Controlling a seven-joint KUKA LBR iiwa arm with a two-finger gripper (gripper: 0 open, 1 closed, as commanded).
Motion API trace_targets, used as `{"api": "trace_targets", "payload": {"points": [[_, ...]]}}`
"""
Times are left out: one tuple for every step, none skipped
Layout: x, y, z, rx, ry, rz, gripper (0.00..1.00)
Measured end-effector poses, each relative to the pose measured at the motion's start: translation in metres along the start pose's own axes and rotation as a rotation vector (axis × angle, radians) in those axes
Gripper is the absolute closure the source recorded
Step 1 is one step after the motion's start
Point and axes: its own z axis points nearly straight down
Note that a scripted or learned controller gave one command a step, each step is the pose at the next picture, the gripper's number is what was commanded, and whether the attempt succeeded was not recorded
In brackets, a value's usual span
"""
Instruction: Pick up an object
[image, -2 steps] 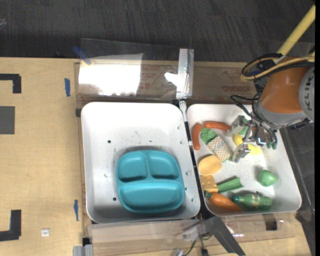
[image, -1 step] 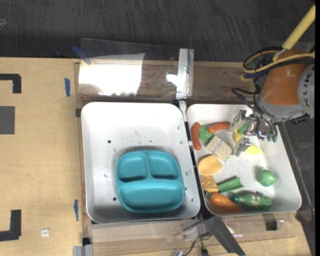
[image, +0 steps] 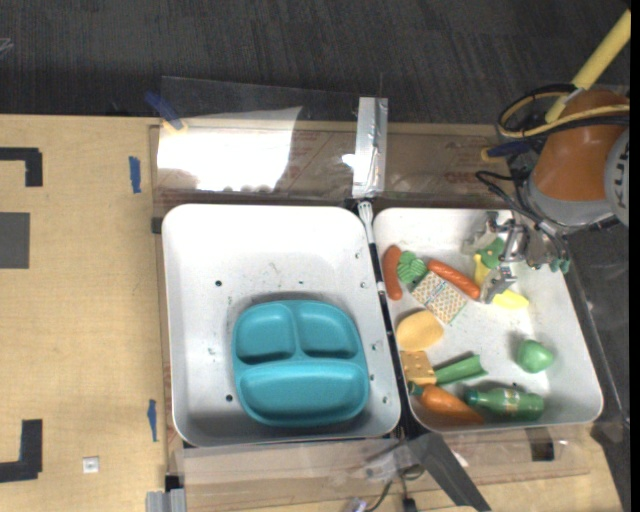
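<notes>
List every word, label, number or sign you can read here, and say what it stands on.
No text can be read.
The green bottle has a band at its middle that may be a label; too small and blurred to read.
The patterned card shows a speckled print, no letters legible.

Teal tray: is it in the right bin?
No. The teal tray lies in the left bin, while the toy food sits in the right bin.
</notes>
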Motion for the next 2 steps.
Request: {"api": "trace_targets", "payload": {"points": [[0.027,0.059,-0.002,-0.003,0.0,0.081,0.0],[0.02,0.101,-0.002,-0.003,-0.001,0.145,0.0]]}}
